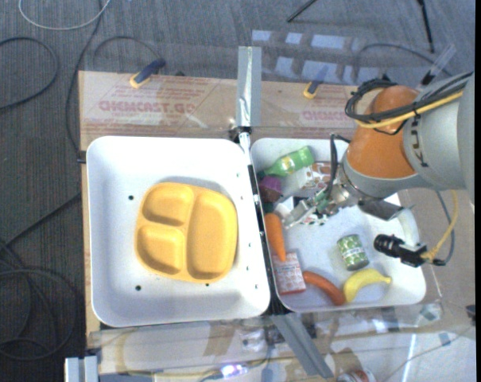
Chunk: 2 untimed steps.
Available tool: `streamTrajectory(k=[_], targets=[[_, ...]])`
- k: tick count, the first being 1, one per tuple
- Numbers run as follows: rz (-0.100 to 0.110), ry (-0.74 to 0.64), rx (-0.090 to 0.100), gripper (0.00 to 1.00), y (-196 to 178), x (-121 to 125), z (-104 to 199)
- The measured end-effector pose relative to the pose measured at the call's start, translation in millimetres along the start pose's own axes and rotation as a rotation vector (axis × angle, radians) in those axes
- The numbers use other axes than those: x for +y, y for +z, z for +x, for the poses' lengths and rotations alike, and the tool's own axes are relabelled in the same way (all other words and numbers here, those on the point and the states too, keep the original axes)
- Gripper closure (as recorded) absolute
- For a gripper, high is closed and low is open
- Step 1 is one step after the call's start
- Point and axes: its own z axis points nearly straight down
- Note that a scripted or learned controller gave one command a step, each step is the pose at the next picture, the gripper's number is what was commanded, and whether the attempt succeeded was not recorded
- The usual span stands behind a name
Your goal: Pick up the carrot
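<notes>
Banana (366, 282) beside carrot (274, 236), right bin (405, 291).

Bright, even overhead light washes both white bins (105, 213) nearly to pure white, flattening their walls, while the dark carpet (33, 173) around the bench stays dim and grainy. Shadows are soft and short, tucked just under the yellow tray (188, 229) and beneath the arm (399, 146), whose orange band shows a pale sheen. The whole view is slightly soft, and small items in the right-hand bin blur together near the gripper.
</notes>
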Motion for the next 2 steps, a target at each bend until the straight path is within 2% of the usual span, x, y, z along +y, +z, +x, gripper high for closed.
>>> streamTrajectory(k=[1, 2], targets=[[-0.048, -0.1, -0.033, 0.0, 8.5, -26.7, 5.1], [0.022, -0.126, 0.015, 0.0, -62.1, 14.9, 22.4]])
